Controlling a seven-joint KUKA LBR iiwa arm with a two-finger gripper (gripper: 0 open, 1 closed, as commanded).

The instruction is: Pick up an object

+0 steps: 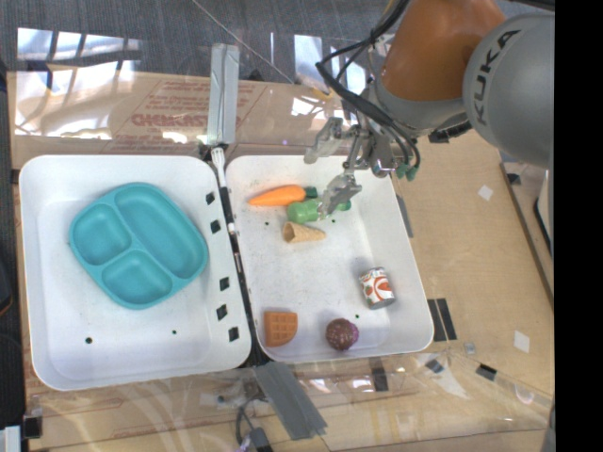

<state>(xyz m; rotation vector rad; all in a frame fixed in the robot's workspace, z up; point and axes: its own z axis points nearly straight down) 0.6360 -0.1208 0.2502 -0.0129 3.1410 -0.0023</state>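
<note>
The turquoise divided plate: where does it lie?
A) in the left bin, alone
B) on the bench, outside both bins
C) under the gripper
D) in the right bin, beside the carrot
A: the turquoise divided plate lies inside the left bin with no other object beside it, while the carrot and the other small items lie in the right bin.

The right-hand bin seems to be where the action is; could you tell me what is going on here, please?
The grey KUKA arm's two-finger gripper is down in the right white bin, at a small green toy beside the orange carrot. Nothing is visibly lifted. A cone-shaped piece, a small can, a waffle square and a dark ball lie nearby. The left white bin holds a teal divided plate.
</note>
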